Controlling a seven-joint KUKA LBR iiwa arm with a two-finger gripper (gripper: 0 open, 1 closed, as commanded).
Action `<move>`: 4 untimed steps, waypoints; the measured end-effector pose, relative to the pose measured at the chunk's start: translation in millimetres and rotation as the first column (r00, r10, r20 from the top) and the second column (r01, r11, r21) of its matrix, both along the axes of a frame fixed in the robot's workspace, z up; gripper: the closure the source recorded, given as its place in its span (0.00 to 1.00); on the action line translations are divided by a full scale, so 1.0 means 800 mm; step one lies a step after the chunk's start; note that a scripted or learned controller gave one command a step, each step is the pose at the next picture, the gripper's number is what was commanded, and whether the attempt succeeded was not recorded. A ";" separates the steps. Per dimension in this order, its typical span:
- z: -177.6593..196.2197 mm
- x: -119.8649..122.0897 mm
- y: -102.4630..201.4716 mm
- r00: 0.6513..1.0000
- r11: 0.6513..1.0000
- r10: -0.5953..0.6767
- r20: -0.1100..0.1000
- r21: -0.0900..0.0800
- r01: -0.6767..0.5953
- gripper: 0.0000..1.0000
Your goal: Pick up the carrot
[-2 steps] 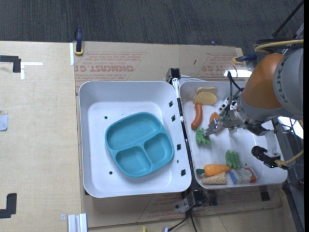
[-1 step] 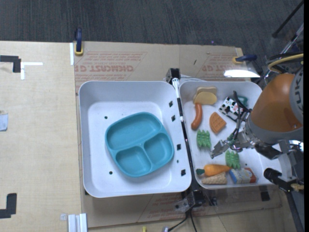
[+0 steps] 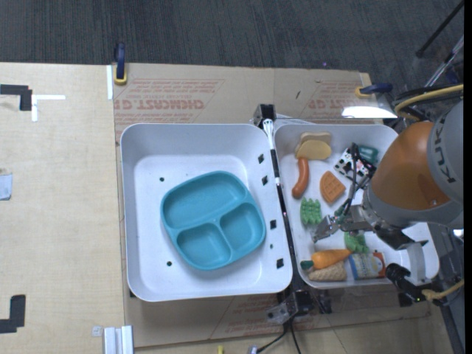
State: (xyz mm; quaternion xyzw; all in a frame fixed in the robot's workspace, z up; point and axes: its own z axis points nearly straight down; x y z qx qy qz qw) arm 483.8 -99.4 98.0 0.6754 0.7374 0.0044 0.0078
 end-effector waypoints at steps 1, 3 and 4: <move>-0.001 0.000 -0.002 0.961 0.961 0.277 -0.001 -0.010 -0.277 0.00; -0.006 -0.004 0.000 0.868 0.868 0.496 -0.014 0.001 -0.496 0.00; 0.005 -0.001 -0.001 0.872 0.872 0.490 -0.009 -0.003 -0.490 1.00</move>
